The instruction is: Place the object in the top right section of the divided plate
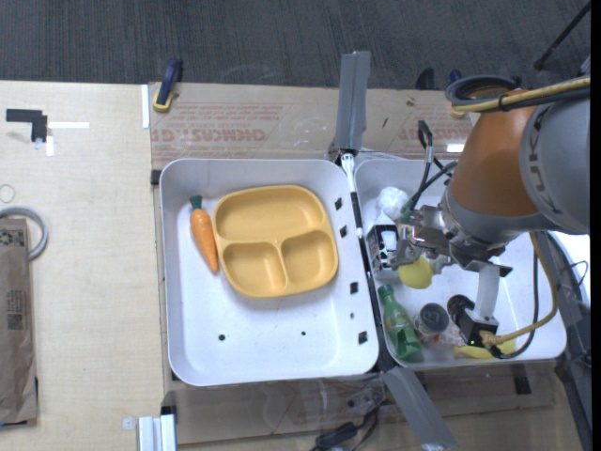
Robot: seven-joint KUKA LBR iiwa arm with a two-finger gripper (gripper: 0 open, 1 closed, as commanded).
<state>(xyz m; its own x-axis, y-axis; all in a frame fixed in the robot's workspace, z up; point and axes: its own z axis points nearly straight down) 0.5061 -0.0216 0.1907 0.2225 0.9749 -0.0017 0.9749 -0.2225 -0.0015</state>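
A yellow divided plate (273, 218) lies in the left bin (254, 350), with one wide section at the far side and two smaller ones at the near side. An orange carrot (204, 240) with a green top rests just left of the plate. My gripper (396, 250) hangs low over the left part of the right bin (540, 341), close to the wall between the bins. A small round yellow fruit (415, 273) sits right under and against the gripper. The wrist hides how the gripper meets the fruit.
In the right bin a green bottle (398, 324) lies by the near left corner. A dark round item (432, 319) and a yellow piece (485, 350) lie beside it, and a white object (392, 199) sits at the far left. Cables trail from the arm across that bin.
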